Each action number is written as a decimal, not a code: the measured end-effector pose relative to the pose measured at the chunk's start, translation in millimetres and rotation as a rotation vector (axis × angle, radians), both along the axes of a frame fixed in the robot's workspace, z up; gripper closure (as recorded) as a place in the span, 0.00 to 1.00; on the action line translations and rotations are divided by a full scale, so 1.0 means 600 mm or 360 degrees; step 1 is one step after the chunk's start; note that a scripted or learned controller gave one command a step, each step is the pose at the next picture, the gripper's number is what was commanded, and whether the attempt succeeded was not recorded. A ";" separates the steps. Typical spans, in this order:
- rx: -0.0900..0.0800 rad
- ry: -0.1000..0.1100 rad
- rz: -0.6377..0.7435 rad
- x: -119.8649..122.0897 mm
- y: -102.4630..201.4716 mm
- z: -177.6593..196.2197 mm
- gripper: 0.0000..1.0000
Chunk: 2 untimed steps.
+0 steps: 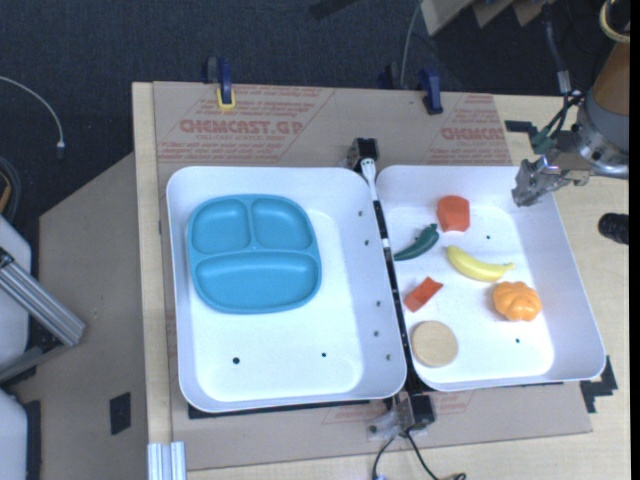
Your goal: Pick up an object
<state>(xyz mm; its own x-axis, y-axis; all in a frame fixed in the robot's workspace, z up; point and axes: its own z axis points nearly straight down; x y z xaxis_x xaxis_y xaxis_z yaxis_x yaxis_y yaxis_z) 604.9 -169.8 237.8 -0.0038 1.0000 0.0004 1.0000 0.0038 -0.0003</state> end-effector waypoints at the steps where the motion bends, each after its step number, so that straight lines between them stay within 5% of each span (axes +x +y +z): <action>1: -0.0002 -0.0004 -0.0001 0.017 0.092 0.012 1.00; 2: 0.0001 0.0005 0.0001 0.031 0.183 -0.013 1.00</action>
<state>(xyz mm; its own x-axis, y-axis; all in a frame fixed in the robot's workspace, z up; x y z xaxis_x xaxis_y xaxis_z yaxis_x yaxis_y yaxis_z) 623.8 -59.9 230.0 -0.0044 1.0000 0.0012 1.0000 0.0044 -0.0032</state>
